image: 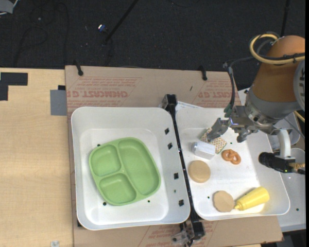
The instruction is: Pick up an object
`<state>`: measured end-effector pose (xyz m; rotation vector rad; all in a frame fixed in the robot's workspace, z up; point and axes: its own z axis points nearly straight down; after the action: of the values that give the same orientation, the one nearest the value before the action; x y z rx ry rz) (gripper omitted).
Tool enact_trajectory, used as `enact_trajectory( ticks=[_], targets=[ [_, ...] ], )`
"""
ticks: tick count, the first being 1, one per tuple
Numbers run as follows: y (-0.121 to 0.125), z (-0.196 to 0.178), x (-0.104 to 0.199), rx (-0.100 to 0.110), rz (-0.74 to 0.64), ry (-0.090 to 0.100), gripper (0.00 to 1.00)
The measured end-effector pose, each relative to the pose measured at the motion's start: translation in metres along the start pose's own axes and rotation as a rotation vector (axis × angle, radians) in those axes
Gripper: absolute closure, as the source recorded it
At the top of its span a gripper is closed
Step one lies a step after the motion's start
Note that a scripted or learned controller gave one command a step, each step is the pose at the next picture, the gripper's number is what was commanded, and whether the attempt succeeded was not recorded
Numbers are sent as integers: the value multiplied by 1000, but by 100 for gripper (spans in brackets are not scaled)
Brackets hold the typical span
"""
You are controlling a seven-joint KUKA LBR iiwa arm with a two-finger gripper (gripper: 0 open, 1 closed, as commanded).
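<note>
Arm: the grey KUKA arm with its orange band reaches in over the right-hand shallow white plastic bin, its wrist above that bin's far right part.

End effector: the two-finger gripper hangs low over the bin's upper middle; its two dark fingers look spread apart, one slanting down-left and one down-right, with nothing seen between them.

Nearest candidate: a small flat cracker-like piece with a speckled pattern lies just under the tip of the finger slanting down-left; I cannot tell whether the tip touches it.

Other candidates below the gripper: a small pale bluish-white cylinder lying on its side is just down-left of the fingers; a small orange-brown pretzel-shaped toy lies directly below them, near but apart.

Farther candidates: a round tan biscuit-like disc sits further down-left; a second tan disc and a yellow squeeze bottle lying on its side are well below the gripper, touching or nearly touching each other.

Other bin: the left-hand white bin, well to the gripper's left, holds a light green plastic three-compartment plate.

Done so far: judging by the pose, the approach over the objects is made; every object rests on the bin floor.

Left to do: closing on one object, most likely the speckled piece or the pretzel, and lifting it clear; no grasp is shown yet.
</note>
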<state>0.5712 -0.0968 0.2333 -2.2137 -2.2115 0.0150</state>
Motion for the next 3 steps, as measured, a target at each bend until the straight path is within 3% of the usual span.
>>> enact_trajectory(
  ticks=[1,3],
  targets=[
    [2,-7,0,-12,-2,-1,0],
    [-14,107,-3,-6,0,0,0]
  ],
)
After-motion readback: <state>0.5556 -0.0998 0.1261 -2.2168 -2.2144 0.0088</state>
